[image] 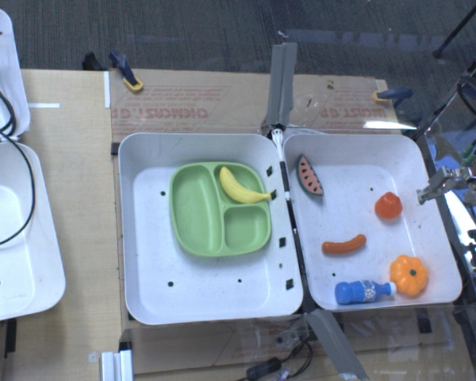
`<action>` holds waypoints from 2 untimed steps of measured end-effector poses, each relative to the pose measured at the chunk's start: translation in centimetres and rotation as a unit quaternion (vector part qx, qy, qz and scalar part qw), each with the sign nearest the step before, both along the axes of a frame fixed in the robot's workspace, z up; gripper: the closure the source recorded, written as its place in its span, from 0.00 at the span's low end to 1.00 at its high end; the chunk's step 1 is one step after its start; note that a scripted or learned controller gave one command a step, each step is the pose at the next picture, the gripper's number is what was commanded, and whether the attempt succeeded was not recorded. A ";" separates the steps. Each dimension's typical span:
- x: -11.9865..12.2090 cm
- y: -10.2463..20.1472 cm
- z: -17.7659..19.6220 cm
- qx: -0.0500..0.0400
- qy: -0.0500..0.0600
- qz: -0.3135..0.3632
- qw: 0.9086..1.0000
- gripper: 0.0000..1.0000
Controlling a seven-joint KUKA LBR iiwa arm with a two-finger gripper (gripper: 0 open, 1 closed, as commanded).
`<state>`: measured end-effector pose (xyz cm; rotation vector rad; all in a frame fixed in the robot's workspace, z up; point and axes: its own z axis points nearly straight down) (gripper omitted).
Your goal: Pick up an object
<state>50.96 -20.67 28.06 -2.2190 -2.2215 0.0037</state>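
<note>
the gripper (438, 184) sits at the right bin's (357, 159) right rim; its opening cannot be told. the sausage (344, 245) lies mid-bin, probably light, smooth plastic, likely to roll; best pinched across its narrow middle.

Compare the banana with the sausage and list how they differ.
The banana is yellow; the sausage is orange-red. The banana lies in the green divided plate in the left bin; the sausage lies on the bare floor of the right bin. The banana runs down to the right, while the sausage lies nearly level, its right end a little higher. Both are long, gently curved toy foods, lying flat and untouched.
</note>
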 end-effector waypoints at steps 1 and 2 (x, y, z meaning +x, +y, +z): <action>0.7 -0.3 -14.3 0.001 0.000 -0.026 1.000 0.00; 6.6 2.6 -19.0 0.000 0.000 -0.053 0.999 0.00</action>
